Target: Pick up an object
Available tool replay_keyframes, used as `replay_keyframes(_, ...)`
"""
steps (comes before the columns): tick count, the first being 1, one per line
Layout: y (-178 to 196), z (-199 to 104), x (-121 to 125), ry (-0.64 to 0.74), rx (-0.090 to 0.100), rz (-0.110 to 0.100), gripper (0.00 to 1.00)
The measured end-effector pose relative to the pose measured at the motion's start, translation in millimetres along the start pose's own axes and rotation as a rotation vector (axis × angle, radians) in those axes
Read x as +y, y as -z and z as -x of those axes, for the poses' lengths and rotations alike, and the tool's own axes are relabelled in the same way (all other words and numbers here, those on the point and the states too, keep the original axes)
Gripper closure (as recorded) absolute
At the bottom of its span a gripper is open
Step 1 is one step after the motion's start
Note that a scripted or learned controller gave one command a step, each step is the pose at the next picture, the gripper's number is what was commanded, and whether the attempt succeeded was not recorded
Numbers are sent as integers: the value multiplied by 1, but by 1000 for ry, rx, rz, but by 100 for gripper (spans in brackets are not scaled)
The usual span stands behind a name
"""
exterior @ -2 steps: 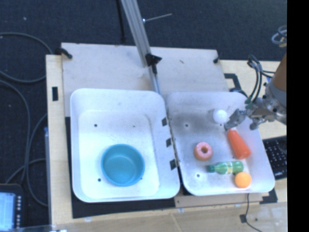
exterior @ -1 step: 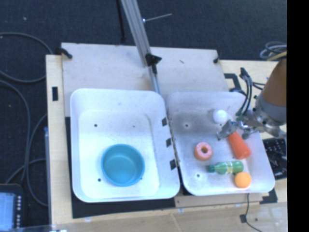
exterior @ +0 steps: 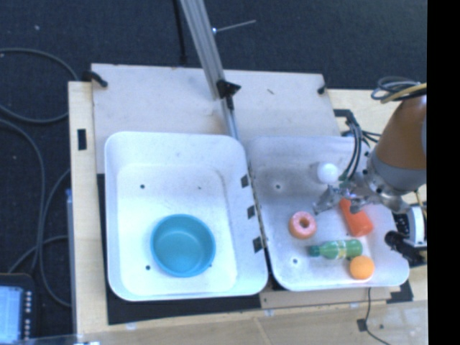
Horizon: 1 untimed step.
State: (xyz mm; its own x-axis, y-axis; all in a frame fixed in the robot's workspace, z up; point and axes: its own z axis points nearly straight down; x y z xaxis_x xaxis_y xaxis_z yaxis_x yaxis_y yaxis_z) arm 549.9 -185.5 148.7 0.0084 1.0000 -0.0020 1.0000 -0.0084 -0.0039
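An orange ball lay nearest the camera, in the right bin, just beside a green bottle. The gripper sat low over that bin; whether its fingers were apart or together could not be told. Close by were an orange cylinder, a white ball and a pink ring. A blue bowl sat in the left bin.

Two white bins, the left bin holding a plain light-blue bowl, the right bin with a white ball, pink-and-orange ringed doughnut, orange-red cylinder, green bottle, orange ball, orange-banded grey arm
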Motion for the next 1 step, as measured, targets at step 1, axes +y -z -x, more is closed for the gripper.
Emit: replay_keyframes(1, 16, 0, 2, -5, 0, 12, 100)
